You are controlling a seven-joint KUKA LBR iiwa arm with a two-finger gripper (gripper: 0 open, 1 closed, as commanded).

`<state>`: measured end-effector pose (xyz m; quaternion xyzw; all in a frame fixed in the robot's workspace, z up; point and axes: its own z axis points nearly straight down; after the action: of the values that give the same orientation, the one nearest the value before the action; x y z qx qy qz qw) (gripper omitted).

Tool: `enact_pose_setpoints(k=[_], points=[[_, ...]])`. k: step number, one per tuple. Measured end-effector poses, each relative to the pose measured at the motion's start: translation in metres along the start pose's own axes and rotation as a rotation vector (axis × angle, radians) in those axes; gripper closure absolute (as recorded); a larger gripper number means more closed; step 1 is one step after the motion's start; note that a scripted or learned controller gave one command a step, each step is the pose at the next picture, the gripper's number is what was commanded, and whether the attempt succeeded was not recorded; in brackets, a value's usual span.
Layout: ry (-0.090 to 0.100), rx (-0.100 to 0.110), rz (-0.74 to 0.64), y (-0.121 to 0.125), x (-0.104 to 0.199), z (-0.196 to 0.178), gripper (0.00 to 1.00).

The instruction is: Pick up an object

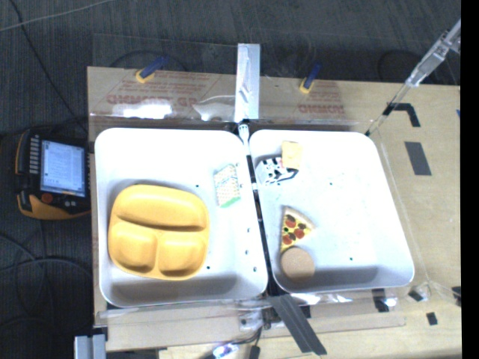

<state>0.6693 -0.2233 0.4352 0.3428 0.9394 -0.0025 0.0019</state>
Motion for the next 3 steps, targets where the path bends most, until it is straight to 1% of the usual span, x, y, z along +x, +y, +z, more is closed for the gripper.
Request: enact_pose_setpoints(k=[1, 2, 3], points=[[0.0, 0.0, -0.298, -0.0064, 0.0069, -0.0001, 1.0], [-0.001, -0.003, -0.601, -0.0045, 0.0055, 0.0, 1.0], [-0.002, -0.003, -0.776, -0.0018, 0.0027, 0.0, 1.0]])
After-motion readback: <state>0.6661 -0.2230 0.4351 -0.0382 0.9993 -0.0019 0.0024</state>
